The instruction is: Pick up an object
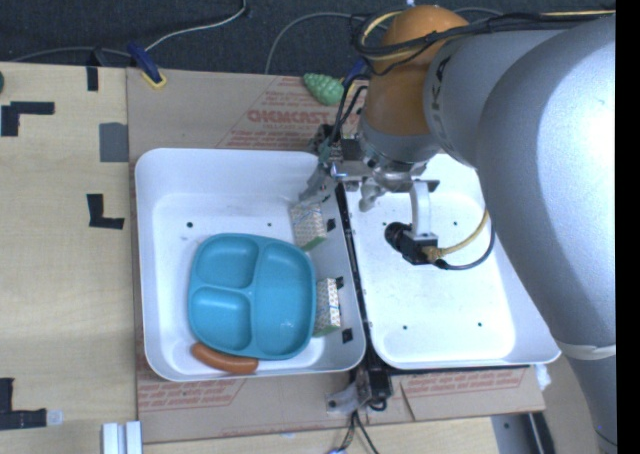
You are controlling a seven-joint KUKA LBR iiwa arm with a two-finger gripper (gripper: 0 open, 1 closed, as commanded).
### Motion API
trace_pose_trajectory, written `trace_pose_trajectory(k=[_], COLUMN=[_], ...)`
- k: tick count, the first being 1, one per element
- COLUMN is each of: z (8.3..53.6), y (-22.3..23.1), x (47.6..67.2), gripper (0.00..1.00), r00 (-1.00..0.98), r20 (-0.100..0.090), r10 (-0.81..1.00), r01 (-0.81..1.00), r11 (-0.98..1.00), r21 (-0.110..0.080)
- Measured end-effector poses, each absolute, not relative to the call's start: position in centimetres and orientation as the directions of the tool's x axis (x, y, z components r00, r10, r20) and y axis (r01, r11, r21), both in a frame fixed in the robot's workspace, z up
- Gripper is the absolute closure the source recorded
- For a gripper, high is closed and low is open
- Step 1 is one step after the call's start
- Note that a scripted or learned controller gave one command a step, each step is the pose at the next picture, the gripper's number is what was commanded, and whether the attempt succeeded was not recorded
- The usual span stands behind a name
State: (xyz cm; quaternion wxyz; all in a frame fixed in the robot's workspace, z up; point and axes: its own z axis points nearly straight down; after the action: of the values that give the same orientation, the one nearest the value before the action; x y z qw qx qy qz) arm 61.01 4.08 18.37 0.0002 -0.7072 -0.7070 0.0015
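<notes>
Arm (540,142) nearest camera, fills right, 3 o'clock. Left bin (160,242): blue plate (250,294) centre, sausage (225,359) at 6 o'clock of plate, sponge (329,304) at its 3 o'clock. Gripper (318,204) over left bin's 1 o'clock corner, by speckled piece (310,224). Finger state: cannot tell. Risk: gripper strikes divider wall, or piece slips against it. Wrist hides bin corner; speckled piece hard to identify.

I see my grey arm (540,142) reaching in from the right, orange band (405,82) above the wrist, the gripper (330,177) (fingers too obscured to judge) pointing down.
</notes>
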Motion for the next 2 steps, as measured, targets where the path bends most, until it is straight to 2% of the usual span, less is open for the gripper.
trace_pose_trajectory(k=[1,2], z=[18.4,18.4], y=[-4.1,-2.9], x=[63.5,56.4], gripper=[0.00,0.00], r00=[0.001,0.000], r20=[-0.002,0.000], r10=[1.000,1.000], r01=[1.000,1.000], r11=[-0.001,0.000], r21=[-0.001,-0.002])
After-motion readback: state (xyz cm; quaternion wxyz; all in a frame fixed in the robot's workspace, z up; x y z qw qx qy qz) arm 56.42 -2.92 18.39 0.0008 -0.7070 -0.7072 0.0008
